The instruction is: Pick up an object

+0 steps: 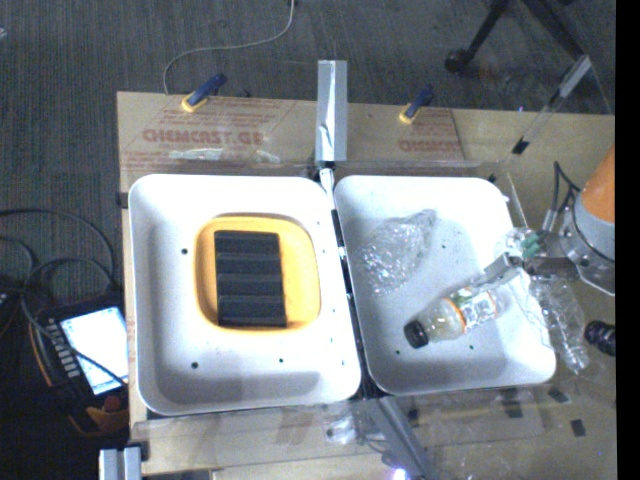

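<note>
In the right bin [440, 368] a small clear bottle [455, 316] lies on its side, its black cap pointing to the lower left and a pale label around its far end. A crumpled clear plastic wrap [398, 244] lies behind it, toward the bin's back. In the left bin [160, 268] rests a yellow rectangular object with a black ridged top [250, 276]. My gripper [522, 253] hangs over the right bin's right side, just above and to the right of the bottle's label end. Nothing visibly sits in it.
The arm's orange band [612, 190] enters from the right edge. More crinkled clear plastic [560, 318] drapes over the right bin's right rim. A metal divider post [330, 108] stands behind the seam between the bins. Two blue-and-yellow clamps [203, 91] hold the back board.
</note>
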Robot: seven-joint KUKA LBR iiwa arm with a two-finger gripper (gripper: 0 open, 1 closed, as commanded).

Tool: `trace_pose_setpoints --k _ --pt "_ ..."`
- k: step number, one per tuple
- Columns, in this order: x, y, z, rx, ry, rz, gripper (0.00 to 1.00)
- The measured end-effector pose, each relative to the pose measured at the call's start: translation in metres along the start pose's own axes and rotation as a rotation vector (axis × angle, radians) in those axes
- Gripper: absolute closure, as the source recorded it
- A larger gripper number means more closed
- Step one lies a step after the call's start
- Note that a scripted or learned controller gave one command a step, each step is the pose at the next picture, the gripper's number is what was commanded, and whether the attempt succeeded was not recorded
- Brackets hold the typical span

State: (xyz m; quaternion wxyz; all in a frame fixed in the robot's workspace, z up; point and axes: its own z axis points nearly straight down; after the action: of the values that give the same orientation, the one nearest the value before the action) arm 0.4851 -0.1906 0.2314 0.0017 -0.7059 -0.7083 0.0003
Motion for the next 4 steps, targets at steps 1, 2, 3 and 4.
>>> trace_pose_setpoints --k 1,2,3,4 --pt "-0.013 0.007 0.015 0.001 -0.003 -0.018 0.00" --pt "0.010 0.021 0.133 -0.012 -0.002 -0.047 0.00" --pt "-0.019 0.098 0.131 -0.002 -0.002 -0.007 0.00" --pt "-0.024 0.033 0.136 -0.027 0.003 -0.120 0.00"
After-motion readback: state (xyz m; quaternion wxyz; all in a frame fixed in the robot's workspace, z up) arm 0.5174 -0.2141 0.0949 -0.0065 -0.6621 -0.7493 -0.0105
